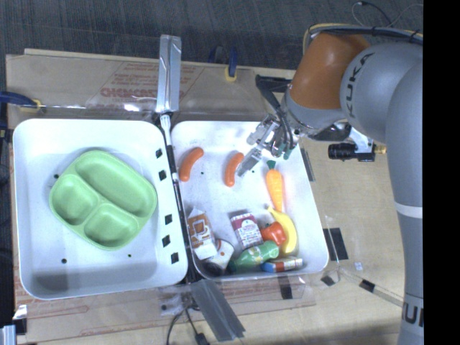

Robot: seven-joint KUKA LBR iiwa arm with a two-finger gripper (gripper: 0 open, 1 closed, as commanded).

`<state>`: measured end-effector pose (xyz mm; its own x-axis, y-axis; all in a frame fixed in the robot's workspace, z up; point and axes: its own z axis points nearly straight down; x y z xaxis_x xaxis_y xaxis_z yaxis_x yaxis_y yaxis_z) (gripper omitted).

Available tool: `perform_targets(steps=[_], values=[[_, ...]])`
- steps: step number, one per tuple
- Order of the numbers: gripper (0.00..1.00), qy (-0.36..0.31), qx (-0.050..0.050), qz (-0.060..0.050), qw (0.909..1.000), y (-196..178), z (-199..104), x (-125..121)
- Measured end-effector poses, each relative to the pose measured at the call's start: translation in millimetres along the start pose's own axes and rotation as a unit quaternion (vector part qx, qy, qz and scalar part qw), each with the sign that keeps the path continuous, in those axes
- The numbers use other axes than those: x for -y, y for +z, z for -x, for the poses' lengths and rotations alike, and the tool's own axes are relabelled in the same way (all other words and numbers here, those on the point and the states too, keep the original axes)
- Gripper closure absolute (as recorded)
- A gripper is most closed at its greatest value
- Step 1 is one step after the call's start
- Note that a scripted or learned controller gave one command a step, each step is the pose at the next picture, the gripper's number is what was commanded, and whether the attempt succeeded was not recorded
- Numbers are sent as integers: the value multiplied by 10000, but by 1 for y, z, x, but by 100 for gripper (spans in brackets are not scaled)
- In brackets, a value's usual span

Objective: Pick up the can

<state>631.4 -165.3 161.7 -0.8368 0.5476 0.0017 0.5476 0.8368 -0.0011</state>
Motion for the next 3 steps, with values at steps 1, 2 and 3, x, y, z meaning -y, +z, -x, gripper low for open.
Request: perform_targets(steps=[1, 2, 3], values=[[0, -649, 4, 3, 9979, 70, -26, -40], [100, -662, 16, 3, 9978, 59, -25, -40], [100, -694, 32, 10, 9976, -164, -24, -41]])
